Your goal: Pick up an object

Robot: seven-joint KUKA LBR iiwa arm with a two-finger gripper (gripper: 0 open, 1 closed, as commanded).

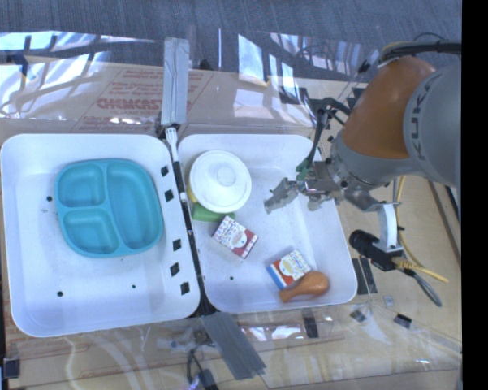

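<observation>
Up over the right bin [341,254], the gripper [286,195] hangs with its jaws parted and nothing between them. Left of it sits a white lidded bowl [220,180]; nearer lie a small printed box [234,237], a blue-edged packet [290,268] and a brown drumstick toy [307,285]. A teal divided plate [109,206] rests in the left bin [24,299]
</observation>
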